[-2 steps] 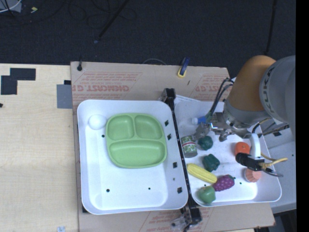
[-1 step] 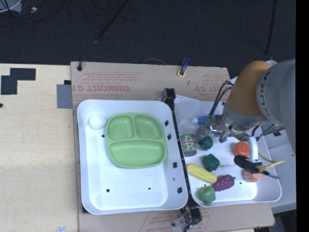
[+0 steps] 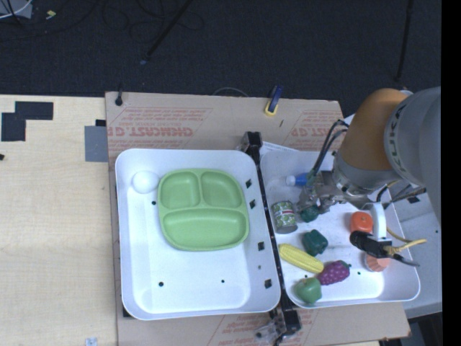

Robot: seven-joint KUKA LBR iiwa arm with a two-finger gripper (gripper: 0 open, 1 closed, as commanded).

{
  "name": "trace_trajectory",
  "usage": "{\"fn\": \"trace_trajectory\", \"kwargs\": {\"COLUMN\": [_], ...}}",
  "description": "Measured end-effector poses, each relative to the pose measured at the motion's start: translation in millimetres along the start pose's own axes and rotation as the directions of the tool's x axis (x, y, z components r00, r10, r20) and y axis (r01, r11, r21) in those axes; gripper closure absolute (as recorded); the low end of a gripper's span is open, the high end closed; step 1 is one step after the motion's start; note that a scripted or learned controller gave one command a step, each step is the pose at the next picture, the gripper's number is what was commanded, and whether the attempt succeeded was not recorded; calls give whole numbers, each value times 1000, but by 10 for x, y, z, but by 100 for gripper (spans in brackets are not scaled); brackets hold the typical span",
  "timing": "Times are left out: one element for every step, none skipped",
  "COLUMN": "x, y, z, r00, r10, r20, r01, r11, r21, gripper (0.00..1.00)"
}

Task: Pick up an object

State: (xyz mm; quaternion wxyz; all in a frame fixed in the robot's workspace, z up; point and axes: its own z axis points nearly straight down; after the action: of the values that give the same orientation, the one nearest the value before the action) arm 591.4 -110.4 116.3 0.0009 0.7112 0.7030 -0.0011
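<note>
- Your gripper (image 3: 311,209) hangs low over the right bin (image 3: 403,288), near its left wall; you cannot tell how its fingers are set.
- Just beside it: a small can (image 3: 284,216) and a dark green piece (image 3: 315,241).
- Lower in that bin: corn cob (image 3: 300,258), purple grapes (image 3: 334,272), green pepper (image 3: 309,290).
- Left bin (image 3: 137,265): green divided plate (image 3: 202,209), white ball (image 3: 144,182).

Can (image 3: 284,216): small, upright, left side of the right bin (image 3: 403,290).
Corn (image 3: 300,258): yellow, lay flat below it.
</note>
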Motion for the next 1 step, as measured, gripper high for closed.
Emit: {"fn": "trace_trajectory", "kwargs": {"x": [-48], "y": [18], "z": [-418], "r00": [1000], "r10": [-5], "r20": [-3], "r01": [5], "r11": [1000], "r21": [0], "gripper": [100]}}
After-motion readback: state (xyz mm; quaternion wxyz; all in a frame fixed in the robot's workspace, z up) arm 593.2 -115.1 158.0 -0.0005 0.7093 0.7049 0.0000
